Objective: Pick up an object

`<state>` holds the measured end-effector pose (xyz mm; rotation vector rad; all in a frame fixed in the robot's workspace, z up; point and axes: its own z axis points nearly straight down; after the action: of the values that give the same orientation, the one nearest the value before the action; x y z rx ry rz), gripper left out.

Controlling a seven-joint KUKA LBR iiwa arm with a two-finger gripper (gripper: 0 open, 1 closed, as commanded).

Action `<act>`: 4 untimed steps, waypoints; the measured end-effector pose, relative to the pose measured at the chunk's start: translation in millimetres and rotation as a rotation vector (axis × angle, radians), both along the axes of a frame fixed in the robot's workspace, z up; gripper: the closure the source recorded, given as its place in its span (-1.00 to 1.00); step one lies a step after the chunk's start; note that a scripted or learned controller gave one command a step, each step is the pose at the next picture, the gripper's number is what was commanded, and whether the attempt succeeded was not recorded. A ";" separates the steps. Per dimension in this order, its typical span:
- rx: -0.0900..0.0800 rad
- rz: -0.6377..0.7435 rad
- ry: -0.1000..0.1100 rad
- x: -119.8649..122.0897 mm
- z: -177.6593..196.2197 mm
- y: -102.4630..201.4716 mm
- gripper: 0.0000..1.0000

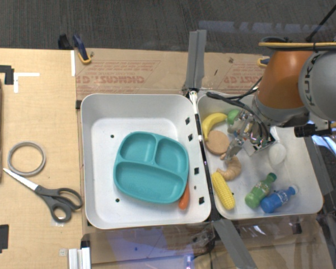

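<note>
The right bin (308, 167) holds a yellow banana (211, 122), a round brown bun (217, 142), a tan lumpy piece (231, 170), a corn cob (223, 189), a green bottle (260, 190), a blue bottle (278, 199), a white object (277, 154) and a small green item (233, 116). My gripper (234, 150) hangs low over the bin's middle, slanted down to the left. Its tip is just above the tan piece and beside the bun. I see nothing held in it.
The left bin (101, 122) carries a teal divided plate (151, 167) with an orange carrot (183, 198) at its lower right edge. Scissors (50, 195) and a tape roll (27, 157) lie on the bench to the left. The arm's orange band (283, 77) overhangs the right bin's far side.
</note>
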<state>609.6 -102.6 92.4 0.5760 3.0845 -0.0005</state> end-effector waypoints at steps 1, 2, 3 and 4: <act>0.001 -0.157 0.002 -28.3 -0.3 0.8 -1.00; -0.001 -0.155 0.000 -27.4 9.2 0.5 1.00; 0.001 -0.161 0.001 7.3 99.9 56.2 1.00; 0.001 -0.191 -0.001 41.7 147.3 107.1 1.00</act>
<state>651.3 4.4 239.8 0.8670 3.0153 0.0007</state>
